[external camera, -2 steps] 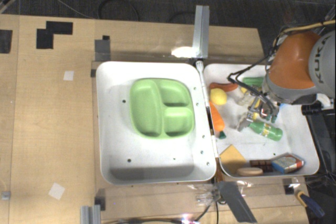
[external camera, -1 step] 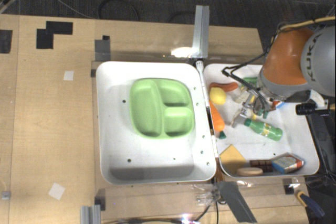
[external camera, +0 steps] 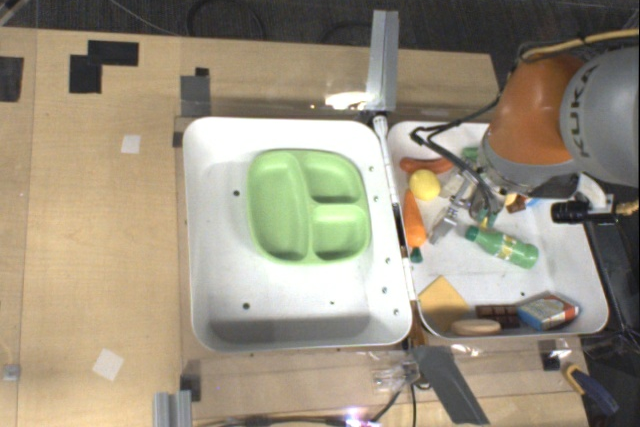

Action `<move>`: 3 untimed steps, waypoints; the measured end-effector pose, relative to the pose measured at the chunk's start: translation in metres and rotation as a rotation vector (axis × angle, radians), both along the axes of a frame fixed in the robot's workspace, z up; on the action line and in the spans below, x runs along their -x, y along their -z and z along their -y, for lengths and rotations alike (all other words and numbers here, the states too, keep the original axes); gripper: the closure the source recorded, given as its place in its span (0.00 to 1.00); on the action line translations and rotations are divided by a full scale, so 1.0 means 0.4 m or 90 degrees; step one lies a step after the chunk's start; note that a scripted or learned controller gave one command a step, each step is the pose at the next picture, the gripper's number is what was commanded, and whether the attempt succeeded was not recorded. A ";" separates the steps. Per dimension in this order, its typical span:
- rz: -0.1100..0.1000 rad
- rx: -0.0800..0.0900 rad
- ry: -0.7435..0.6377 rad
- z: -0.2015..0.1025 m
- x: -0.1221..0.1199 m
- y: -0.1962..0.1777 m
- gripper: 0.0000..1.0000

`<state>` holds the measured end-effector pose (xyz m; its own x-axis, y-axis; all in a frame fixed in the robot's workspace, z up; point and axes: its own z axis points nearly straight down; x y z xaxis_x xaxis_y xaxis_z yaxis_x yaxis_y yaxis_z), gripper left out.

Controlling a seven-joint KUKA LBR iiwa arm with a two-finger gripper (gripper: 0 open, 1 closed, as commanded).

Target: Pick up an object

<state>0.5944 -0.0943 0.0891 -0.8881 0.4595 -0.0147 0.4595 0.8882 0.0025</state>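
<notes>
Leftmost, on the worktop (external camera: 90,245): a white bin (external camera: 215,315) holding a green divided tray (external camera: 305,205). Next, in the right bin (external camera: 590,300): an orange carrot (external camera: 414,220) along the left wall, a yellow lemon (external camera: 425,184) beside it, a green bottle (external camera: 506,248) lying flat. Above these, hovering between lemon and bottle: the claw (external camera: 462,205), gripping nothing visible; open or closed, cannot tell.
</notes>
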 end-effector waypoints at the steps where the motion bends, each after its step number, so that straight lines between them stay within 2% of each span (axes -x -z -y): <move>1: 0.006 0.001 -0.004 -0.003 -0.008 -0.028 1.00; 2: 0.005 0.001 -0.005 -0.003 -0.007 -0.027 0.00; 3: -0.001 0.002 0.058 -0.011 0.019 -0.001 0.00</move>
<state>0.5867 -0.0898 0.0895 -0.8429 0.5379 -0.0158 0.5379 0.8430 -0.0011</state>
